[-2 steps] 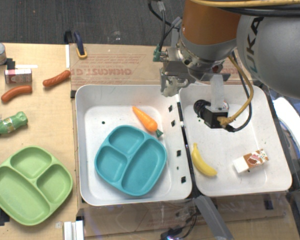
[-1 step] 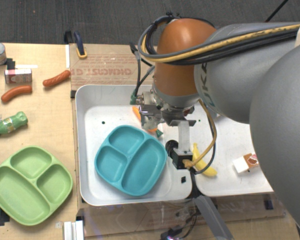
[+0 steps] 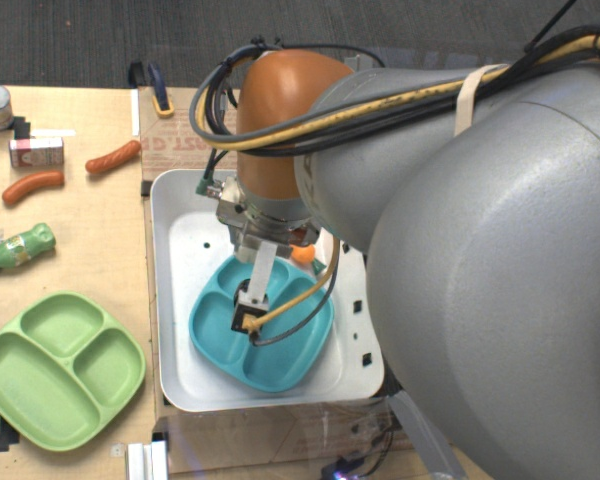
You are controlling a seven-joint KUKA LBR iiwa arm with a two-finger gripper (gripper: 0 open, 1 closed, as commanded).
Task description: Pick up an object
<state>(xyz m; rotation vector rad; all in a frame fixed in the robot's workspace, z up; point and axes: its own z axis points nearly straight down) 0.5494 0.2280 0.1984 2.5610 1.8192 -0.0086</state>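
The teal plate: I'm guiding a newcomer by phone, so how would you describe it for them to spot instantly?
Find the white bin beneath the grey arm. The teal plate lies in its near part. It has compartments like the green tray left of the bin in the view, but it alone is teal and inside the bin.

Robotics lab: cabled grey arm (image 3: 480, 228) over a white bin (image 3: 165, 298) on a wooden counter (image 3: 80, 248), sausages (image 3: 112, 157) alongside.

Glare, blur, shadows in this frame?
Camera view: light even and soft, no blown glare; mild sheen on the orange band and grey arm; the arm throws a soft shadow into the bin; plate and bin edges sharp, no motion blur.
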